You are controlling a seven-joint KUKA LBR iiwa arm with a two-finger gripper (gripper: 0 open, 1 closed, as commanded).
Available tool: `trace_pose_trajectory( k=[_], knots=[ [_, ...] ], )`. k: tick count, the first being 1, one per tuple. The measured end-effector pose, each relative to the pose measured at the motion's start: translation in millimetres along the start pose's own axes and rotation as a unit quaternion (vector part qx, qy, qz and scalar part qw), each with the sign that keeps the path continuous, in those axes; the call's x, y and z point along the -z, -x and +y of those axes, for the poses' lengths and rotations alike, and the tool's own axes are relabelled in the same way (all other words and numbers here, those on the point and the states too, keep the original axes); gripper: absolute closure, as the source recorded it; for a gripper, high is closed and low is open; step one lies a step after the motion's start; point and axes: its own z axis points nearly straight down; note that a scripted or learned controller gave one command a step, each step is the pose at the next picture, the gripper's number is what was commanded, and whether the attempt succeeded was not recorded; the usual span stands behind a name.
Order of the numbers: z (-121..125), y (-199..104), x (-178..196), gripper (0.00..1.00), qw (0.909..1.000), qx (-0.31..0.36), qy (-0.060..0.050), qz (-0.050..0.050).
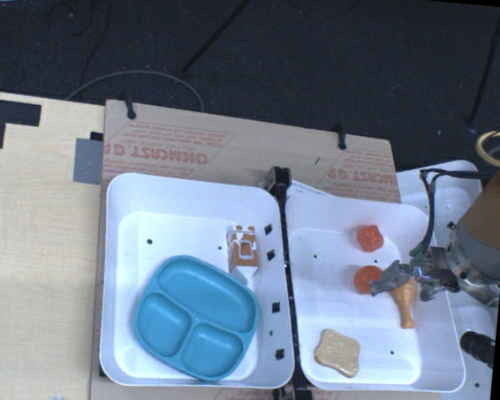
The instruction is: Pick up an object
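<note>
The worktop (22, 251) is pale, smooth wood, with a sheet of printed brown cardboard (237, 153) lying under two shallow white plastic bins set side by side. The left bin (134, 200) has rounded corners and a glossy floor; a blue plastic plate (195, 317) with three compartments fills its near half, tilted against the near edge. Just beyond the plate, near the right wall, a small orange-and-white toy (244, 247) stands. The far left part of this bin's floor is bare.

The right bin (337, 214) holds smaller pieces. A flat tan cookie shape (339, 352) with wavy edges lies near the near edge. A rounded red block (370, 237) sits toward the far edge, and a second red piece (366, 279) lies mid-bin, well apart from the cookie. The floor on this bin's left side is open.

The arm reaches in over the right edge. Its end effector (399, 281) hangs low, touching or just beside the second red piece, with a slim orange stick-like piece (406, 303) under it. I cannot tell how far it is open, or whether it grips anything.
</note>
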Motion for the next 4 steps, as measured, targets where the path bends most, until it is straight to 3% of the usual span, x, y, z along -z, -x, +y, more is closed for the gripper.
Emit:
trace_pose_trajectory(
  k=[1, 3, 4],
  knots=[
    [2.6, 0.1, 5.6, 0.0, 1.0, 0.001, 0.006, -0.001],
    [7.7, -3.3, -102.0, 0.0, 1.0, 0.001, 0.002, 0.0],
    [7.6, -4.0, -121.0, 0.0, 1.0, 0.0, 0.004, 0.0]
  ],
)
